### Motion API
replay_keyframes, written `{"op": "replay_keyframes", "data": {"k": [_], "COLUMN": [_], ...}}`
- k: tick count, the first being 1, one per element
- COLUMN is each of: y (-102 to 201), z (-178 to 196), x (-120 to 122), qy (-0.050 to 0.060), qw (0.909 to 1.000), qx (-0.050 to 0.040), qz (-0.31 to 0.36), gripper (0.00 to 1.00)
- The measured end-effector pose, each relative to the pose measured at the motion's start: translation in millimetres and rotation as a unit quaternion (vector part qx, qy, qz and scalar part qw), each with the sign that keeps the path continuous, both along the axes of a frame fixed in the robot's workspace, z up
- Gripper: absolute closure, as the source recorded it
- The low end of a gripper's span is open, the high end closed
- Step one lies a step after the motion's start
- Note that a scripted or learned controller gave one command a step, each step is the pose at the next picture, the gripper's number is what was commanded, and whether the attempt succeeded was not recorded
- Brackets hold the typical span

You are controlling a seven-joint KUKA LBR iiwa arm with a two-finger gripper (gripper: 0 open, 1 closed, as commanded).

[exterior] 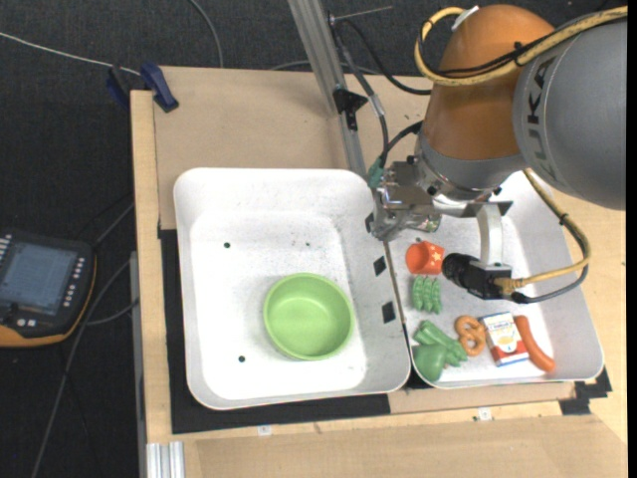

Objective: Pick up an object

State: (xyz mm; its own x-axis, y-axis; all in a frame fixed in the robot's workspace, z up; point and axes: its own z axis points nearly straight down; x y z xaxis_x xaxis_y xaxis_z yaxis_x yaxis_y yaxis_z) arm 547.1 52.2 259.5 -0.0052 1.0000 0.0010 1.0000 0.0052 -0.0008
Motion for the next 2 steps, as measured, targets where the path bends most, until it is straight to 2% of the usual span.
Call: {"op": "replay_keyframes", "data": {"k": [1,2], "y": [45.0,43.1], "z": [-16.8,-16.2], "x": [-15.5,-14.9], "qy": [0.000,-0.001], "qw": [1.0000,1.0000], "qx": [-0.0001,-0.0003], "qz": [-0.001,-0.002], "gripper": [1.00,0.00]}}
